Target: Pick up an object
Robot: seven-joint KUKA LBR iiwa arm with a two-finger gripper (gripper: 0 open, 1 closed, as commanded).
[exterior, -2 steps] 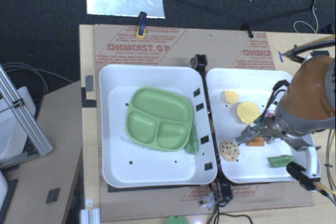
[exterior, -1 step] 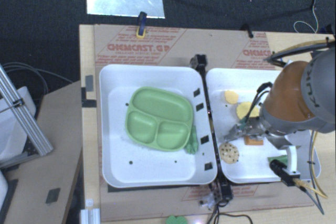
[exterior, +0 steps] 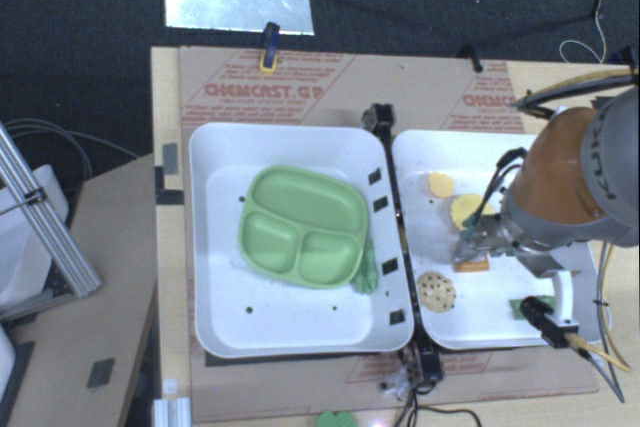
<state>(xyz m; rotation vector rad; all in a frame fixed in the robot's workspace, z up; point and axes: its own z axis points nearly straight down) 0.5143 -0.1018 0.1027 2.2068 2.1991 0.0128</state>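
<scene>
My arm (exterior: 580, 180) reaches in from the right, bent low over the right bin (exterior: 500, 323), end effector (exterior: 474, 245) down at the bin floor. How far it's open, I cannot tell. Just under it lies a small orange piece (exterior: 472, 264), long axis left-right. Two yellow pieces (exterior: 441, 184) sit just behind, a cookie (exterior: 436, 291) near front. The left bin (exterior: 225, 315) holds a green tray (exterior: 302, 226).

Right bin (exterior: 500, 325) has my pickable stuff: two little yellow pieces (exterior: 441, 184) near the middle, one partly under the arm, a flat speckled cookie (exterior: 436, 291) by the front-left corner, and a small orange piece (exterior: 472, 264) lying between them. Green bit (exterior: 522, 307) sits near the front edge.
</scene>
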